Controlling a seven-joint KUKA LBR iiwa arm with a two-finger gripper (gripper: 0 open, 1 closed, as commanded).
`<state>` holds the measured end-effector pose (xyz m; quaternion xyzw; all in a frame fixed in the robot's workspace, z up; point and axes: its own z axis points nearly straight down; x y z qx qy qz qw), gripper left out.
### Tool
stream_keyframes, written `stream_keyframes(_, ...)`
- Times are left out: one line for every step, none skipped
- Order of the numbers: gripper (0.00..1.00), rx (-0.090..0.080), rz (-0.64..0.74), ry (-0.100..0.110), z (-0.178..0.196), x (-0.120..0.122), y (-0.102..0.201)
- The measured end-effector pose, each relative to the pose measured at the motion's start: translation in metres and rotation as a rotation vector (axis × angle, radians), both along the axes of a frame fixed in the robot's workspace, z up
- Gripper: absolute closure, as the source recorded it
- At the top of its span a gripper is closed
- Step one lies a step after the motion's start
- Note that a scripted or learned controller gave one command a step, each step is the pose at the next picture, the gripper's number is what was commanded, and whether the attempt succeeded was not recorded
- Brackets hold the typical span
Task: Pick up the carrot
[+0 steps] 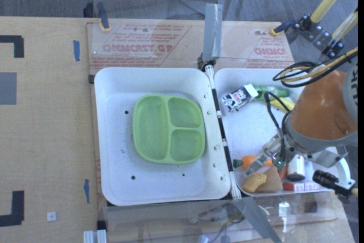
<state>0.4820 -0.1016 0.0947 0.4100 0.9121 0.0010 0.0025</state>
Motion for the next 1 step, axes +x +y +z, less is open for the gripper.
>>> stream_keyframes(1.00, 0.000, -0.002, -0.004, 0.0098, 0.0008, 0.0001)
